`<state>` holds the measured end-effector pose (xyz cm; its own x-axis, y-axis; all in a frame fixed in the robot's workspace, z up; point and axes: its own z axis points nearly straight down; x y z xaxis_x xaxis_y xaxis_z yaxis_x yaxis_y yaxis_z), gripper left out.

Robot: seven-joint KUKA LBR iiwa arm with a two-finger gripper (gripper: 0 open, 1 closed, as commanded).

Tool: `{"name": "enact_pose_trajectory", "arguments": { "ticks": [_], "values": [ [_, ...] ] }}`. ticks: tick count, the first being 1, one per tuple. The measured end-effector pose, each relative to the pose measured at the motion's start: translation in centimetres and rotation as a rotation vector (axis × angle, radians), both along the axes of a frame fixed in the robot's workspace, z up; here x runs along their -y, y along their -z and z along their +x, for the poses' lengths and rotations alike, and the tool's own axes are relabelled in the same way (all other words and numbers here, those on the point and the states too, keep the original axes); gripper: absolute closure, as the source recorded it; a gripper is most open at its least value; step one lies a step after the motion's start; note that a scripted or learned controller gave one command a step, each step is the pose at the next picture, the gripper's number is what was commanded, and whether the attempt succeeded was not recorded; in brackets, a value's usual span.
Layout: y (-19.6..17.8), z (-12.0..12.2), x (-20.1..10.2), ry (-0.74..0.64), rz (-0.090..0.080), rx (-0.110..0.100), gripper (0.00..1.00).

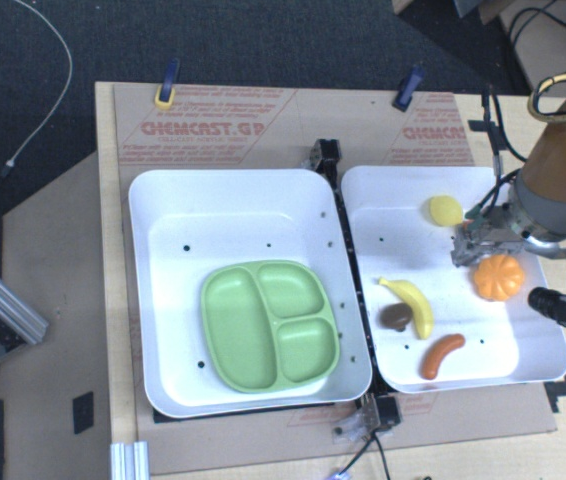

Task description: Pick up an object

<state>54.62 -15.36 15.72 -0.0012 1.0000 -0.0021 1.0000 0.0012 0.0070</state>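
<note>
You've got two white bins side by side on the desk [113, 268]. Left bin [163, 218] holds a green divided plate [268, 325], sitting toward its 6 o'clock w/ three compartments, nothing in them.

Right bin [403, 198] carries the loose items. Lemon [444, 209] at approx 12 o'clock of that bin. Orange [499, 277] toward 3 o'clock, round w/ ribbed skin. Banana [412, 305] near centre, lying on a slant; a small brown lump [395, 317] touches its lower left side, can't tell what it is. Sausage [442, 356] at 6 o'clock, apart from the banana.

Arm comes in from 3 o'clock, orange band visible above wrist. Gripper [475, 240] sits low over the right bin, between lemon and orange, just beside the orange's upper left edge. Nothing seen betw. its tips. Can't tell whether it's released or clenched; the wrist body hides most of it from you.

Blue clamp [408, 87] and yellow-blue clamp [167, 86] at 12 o'clock edge of the board.
</note>
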Motion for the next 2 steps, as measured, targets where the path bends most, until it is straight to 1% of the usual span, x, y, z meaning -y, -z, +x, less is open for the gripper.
{"name": "enact_pose_trajectory", "arguments": {
  "ticks": [1,2],
  "values": [
    [-5.4,0.2,0.0,0.000,0.000,0.000,1.00],
    [-5.4,-0.9,-6.3,-0.005,0.005,-0.009,1.00]
  ]
}}
